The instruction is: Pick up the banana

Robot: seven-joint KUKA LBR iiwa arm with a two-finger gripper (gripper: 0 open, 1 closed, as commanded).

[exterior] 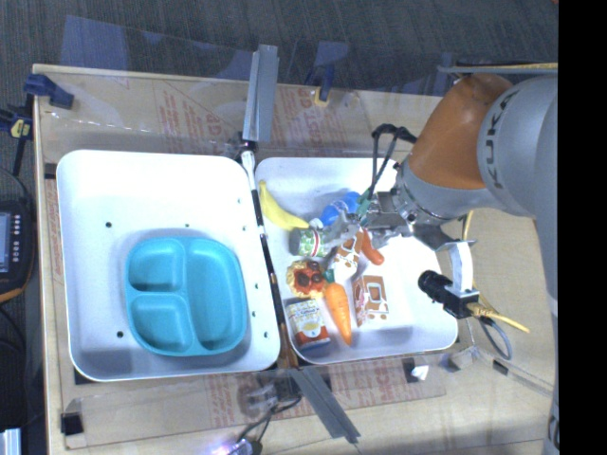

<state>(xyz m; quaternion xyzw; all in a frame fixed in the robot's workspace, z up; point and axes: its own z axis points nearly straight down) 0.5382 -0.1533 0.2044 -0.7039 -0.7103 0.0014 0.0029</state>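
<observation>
Yellow banana (276, 211), left of hand (363, 224), apart

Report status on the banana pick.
Pincer low over right bin's clutter. Banana unheld at bin's left wall. Green can, blue bottle crowd it.

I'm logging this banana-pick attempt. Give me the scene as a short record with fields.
target: banana, lying at the upper left of the right bin, beside the divider
gripper: low over the right bin's pile, to the right of the banana
nearby items: carrot, blue bottle, small green can
left bin: holds a blue divided tray
</observation>
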